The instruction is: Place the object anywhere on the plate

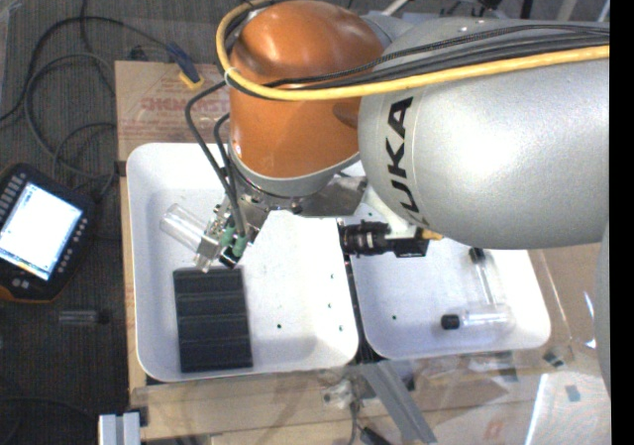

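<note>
A dark rectangular ribbed plate [211, 321] lies flat in the left bin [297, 284], near its front left corner. Just above the plate's far edge hangs my gripper [215, 247], a small metallic tip with green parts, reaching down from under the orange wrist band [292, 86]. A clear plastic cup-like object [182, 222] lies on its side to the gripper's left, close to it; I cannot tell whether they touch. The arm's bulk hides the back of both bins.
The right bin [416, 329] holds a clear tube with a black cap [474, 314] and another clear piece [483, 275]. A handheld screen [38, 232] rests left of the bench. Cables trail across the floor behind.
</note>
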{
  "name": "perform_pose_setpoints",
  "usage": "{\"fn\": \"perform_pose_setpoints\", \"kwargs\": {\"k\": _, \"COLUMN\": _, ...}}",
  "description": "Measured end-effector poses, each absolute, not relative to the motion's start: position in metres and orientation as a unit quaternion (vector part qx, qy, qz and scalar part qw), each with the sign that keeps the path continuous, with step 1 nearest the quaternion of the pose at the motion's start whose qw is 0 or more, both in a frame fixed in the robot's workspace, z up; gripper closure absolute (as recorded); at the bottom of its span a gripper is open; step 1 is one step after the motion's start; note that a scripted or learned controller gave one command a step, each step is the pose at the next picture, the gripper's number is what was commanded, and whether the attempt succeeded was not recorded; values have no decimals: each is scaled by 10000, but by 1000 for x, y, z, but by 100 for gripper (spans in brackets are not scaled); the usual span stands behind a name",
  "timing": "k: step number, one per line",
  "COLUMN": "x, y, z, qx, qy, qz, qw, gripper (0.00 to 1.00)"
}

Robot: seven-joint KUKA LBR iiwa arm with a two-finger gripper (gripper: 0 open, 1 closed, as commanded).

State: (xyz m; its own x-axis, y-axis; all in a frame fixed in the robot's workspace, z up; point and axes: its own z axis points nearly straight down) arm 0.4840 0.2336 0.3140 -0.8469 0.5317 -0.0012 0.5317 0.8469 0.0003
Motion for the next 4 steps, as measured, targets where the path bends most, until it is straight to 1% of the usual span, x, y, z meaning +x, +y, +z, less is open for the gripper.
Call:
{"fn": "perform_pose_setpoints", "kwargs": {"k": 1, "x": 487, "y": 233, "z": 168, "qx": 1847, "qy": 9828, "qz": -6, "qw": -18, "gripper": 100}}
{"fn": "perform_pose_setpoints", "kwargs": {"k": 2, "x": 528, "y": 232, "z": 220, "qx": 1255, "qy": 9921, "qz": -5, "qw": 4, "gripper": 100}}
{"fn": "perform_pose_setpoints", "kwargs": {"k": 3, "x": 483, "y": 233, "z": 141, "qx": 1254, "qy": 9921, "qz": -9, "qw": -16, "gripper": 100}}
{"fn": "perform_pose_setpoints", "kwargs": {"k": 4, "x": 502, "y": 234, "z": 247, "qx": 937, "qy": 9956, "qz": 8, "qw": 2, "gripper": 100}}
